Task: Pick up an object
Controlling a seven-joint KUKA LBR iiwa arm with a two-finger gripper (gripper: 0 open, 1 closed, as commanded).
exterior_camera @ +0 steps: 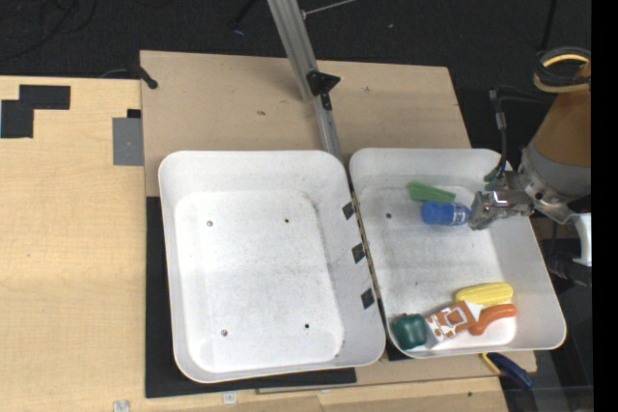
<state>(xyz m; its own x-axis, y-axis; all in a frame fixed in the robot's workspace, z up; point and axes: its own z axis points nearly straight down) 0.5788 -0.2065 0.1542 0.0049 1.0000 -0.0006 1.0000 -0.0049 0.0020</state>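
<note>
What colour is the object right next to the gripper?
Blue, lying beside the gripper in the camera view.

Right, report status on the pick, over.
End effector low in right white bin, at small blue cylinder. No confirmed hold. Green flat block touching blue cylinder's far side.

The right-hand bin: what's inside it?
In the right bin, a blue object lies by a green one near the gripper. At the front: a yellow piece, an orange one, a dark green one. Anything beneath them is covered.
</note>
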